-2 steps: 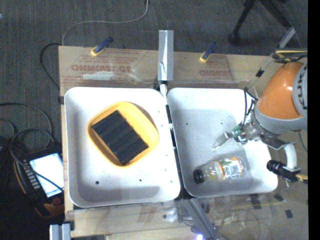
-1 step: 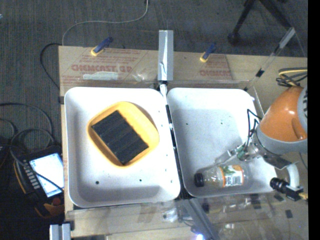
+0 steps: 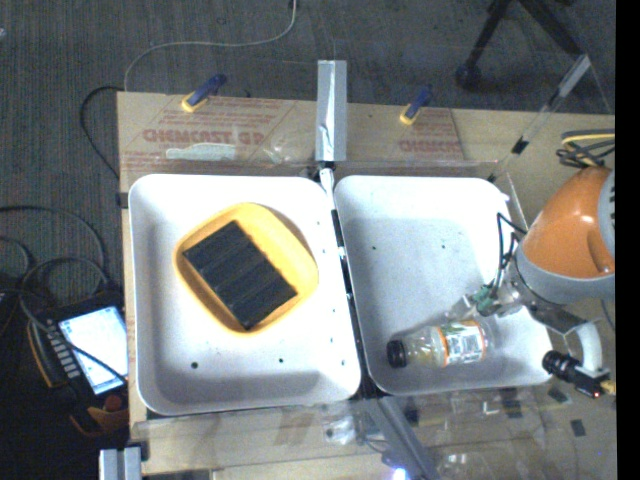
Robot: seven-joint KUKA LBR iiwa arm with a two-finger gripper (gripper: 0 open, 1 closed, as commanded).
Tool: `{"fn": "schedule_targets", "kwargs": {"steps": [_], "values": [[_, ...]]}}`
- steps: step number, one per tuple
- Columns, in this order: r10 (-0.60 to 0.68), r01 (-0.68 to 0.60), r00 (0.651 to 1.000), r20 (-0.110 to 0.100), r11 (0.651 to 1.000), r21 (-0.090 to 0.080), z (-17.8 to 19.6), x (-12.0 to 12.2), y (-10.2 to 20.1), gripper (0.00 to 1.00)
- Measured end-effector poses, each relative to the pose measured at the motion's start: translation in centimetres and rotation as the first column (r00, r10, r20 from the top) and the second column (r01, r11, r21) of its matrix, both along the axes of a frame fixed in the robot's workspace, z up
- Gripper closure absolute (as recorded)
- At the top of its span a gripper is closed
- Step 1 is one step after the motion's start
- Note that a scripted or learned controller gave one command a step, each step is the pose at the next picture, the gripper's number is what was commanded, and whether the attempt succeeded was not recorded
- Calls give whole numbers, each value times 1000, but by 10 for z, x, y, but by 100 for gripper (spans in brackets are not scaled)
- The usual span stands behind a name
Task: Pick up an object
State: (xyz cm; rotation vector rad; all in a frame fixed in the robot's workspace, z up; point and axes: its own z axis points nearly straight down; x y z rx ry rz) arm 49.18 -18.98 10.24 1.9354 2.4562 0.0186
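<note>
- You have two shallow white bins side by side on the worktop: the left bin and the right bin, their inner rims touching along the middle.
- In the left bin you see one yellow dish with a dark ribbed block lying in it, turned at a slant. The dish sits in the upper middle of that bin, apart from all four walls.
- In the right bin you see one clear bottle lying on its side near the front wall. Its dark cap points toward the left bin, and a pale label wraps its middle. The liquid inside looks amber.
- The arm comes in over the right bin's right-hand edge, its orange band uppermost.
- The tool hangs just beside the bottle's base end, above and to its right. You cannot tell from this view how it is set, or whether it touches the bottle; the small parts there are blurred.
- Behind the bins, two yellow-and-blue clamps grip the back of the worktop, and a grey upright bar stands between them, in line with the seam of the bins.
</note>
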Motion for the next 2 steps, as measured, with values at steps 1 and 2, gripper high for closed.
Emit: {"fn": "schedule_targets", "kwargs": {"steps": [1,2], "values": [[-209,209,978,-19,978,-2,100,4,57,100],[-210,210,978,-19,978,-2,100,4,56,0]]}}
